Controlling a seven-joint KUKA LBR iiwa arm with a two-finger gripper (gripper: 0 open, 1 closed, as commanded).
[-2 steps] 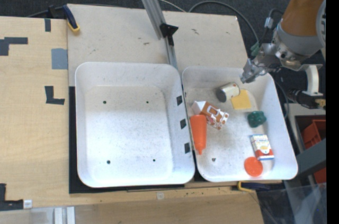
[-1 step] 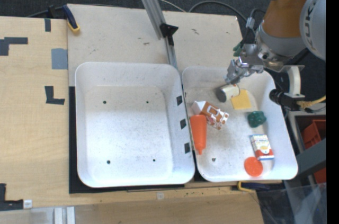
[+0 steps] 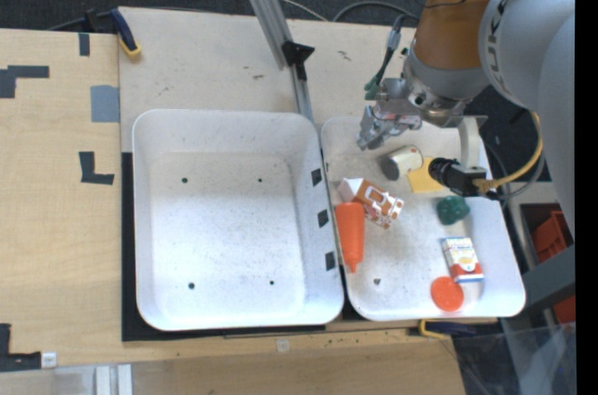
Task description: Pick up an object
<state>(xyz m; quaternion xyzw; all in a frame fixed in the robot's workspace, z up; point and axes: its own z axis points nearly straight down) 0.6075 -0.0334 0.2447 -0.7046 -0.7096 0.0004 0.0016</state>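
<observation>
Hanging the gripper (image 3: 377, 130) over the far left corner of the right bin (image 3: 402, 258), low, with nothing visibly between the jaws. Not managing to tell from this slant whether the jaws are spread or pressed together; recording that as undetermined.

Finding every candidate in the right bin: a pale roll (image 3: 402, 163) just right of and nearer than the gripper, a yellow piece (image 3: 422, 181) touching or almost touching the roll, a red-and-white box (image 3: 376, 202) further near, a carrot (image 3: 350, 234) lying along the bin's left wall, a green piece (image 3: 453, 210) to the right, a carton (image 3: 462, 257) and an orange disc (image 3: 447, 293) at the near right.

Judging the step as the approach, with no grasp made.

Recommending:
- Taking the roll as the closest target, shifting slightly right and near before descending.
- Lining the jaws across the roll's short axis, since a round body is likely to squirt out if pinched along its length.
- Keeping clear of the yellow piece, so as not to be pinching two things or nudging the roll away.
- Staying off the bin's far rim while descending.
- Closing only once centred over the roll, then lifting straight up.

Flagging risk: likely rolling of the target on first contact.
</observation>
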